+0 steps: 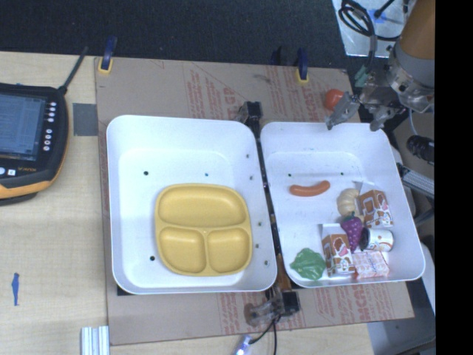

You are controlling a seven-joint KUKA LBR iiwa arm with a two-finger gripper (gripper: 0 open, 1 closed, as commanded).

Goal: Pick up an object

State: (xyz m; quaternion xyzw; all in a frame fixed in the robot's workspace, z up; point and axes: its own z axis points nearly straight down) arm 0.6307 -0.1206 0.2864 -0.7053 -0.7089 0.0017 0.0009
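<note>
Red-white cartons (pixel 373 207), print unreadable; hand (pixel 360 114) spread, above bin (pixel 310 150).

- Bench top (pixel 44 250): pale wood grain, evenly lit, no hard shadows.
- Cardboard sheet (pixel 185 87): brown, faint red print, laid flat on the bench.
- Clamps: two blue-handled clamps (pixel 107 54) at the cardboard's far edge.
- Far ground (pixel 185 9): dark, speckled surface beyond the bench, perhaps carpet.
- Pendant (pixel 26 139): orange-rimmed handheld screen at the left edge, cable trailing to the far side.
- Blue mark (pixel 15 288): small, near left.
</note>
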